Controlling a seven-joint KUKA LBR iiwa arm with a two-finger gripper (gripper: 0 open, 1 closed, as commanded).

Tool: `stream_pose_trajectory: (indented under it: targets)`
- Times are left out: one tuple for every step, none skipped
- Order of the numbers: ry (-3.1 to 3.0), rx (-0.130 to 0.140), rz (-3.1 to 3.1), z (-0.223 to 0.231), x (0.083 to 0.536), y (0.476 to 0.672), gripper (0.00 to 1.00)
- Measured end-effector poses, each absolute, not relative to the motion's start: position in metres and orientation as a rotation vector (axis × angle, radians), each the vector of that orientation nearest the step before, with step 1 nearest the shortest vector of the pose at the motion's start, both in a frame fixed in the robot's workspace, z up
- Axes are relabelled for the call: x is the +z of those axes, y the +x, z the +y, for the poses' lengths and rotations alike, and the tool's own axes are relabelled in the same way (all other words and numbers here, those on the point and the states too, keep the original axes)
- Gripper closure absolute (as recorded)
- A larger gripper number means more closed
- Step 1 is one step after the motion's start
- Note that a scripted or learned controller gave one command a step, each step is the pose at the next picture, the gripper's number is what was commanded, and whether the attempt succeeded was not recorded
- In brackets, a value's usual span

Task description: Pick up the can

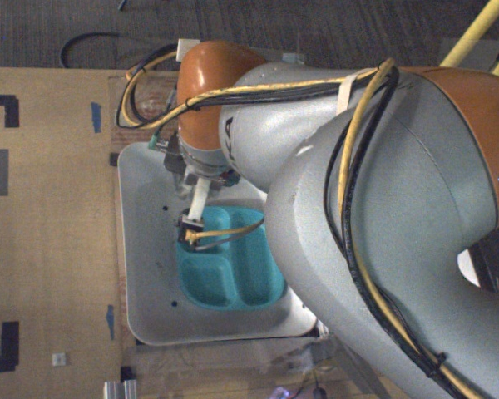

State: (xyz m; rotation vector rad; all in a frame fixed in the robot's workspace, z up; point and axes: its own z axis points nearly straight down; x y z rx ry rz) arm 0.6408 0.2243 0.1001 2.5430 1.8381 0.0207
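— The big grey arm [382,189] is closest to us and it covers much of the bin. Can you tell where the can is?

— No, I cannot tell. Maybe it is somewhere under the arm, but this is only my guess.

— And the gripper [185,173]?

— It hangs below the orange band [212,73], low over the bin, just beside the upper left corner of the teal tray [233,285]. Whether it is open or closed I cannot tell from here, and I see nothing held in it.

— The tray has two compartments, yes?

— Yes, two, side by side, and the parts I can see have nothing in them. It lies in the white bin [145,248], towards the side of the arm. Behind the bin is the brown bench [50,223].

— How will a can behave, do you think?

— I think it is light and stiff enough, but the wall is thin, so a hard squeeze may dent it. The surface is smooth and round, so it can slip or roll away.

— So where to take it?

— I would say across the middle of the body, with the jaws on two opposite sides. If it lies down, they must close across the round, not along it.
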Motion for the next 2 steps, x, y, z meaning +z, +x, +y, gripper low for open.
stream_pose_trajectory:
  targets:
    - [2.659, 0.002, 1.673, 0.200, 0.147, 0.662, 1.00]
    - [2.629, 0.000, 1.719, 0.135, 0.351, 0.667, 1.00]
